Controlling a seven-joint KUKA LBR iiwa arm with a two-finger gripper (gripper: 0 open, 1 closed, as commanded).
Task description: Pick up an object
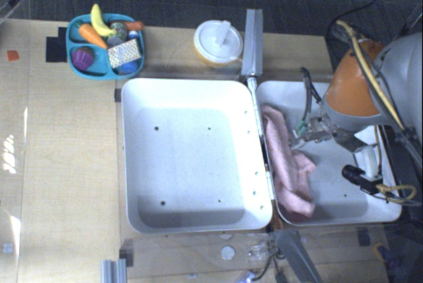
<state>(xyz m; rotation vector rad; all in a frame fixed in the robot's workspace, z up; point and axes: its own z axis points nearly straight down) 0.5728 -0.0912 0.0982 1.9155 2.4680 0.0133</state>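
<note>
**A:** Why is the arm (360,86) leaning in from the right side of the frame like that?

**B:** It reaches over the right bin (330,205), which holds the one thing worth picking: a pink cloth (287,162). The claw (305,133) sits low near the middle of that bin, just beside the cloth's right edge, about level with its upper half.

**A:** Is it pinching the cloth?

**B:** I cannot tell. The claw is small and dark against the wrist, and whether it is spread or pressed together is not readable. No cloth shows between its tips, so I would not call it held.

**A:** And why is the cloth bunched there?

**B:** It lies crumpled along the bin's left wall, running from upper to lower part, thicker at the bottom. A limp thing tends to slump against a wall like that, I judge.

**A:** The other bin?

**B:** The left bin (192,156) is in the centre of the frame. In the upper left of the table (59,162) sits a blue tray (74,67) with toy food, a banana (99,22) and a carrot (91,36) among it. A white lidded cup (218,41) stands above the bins.
</note>
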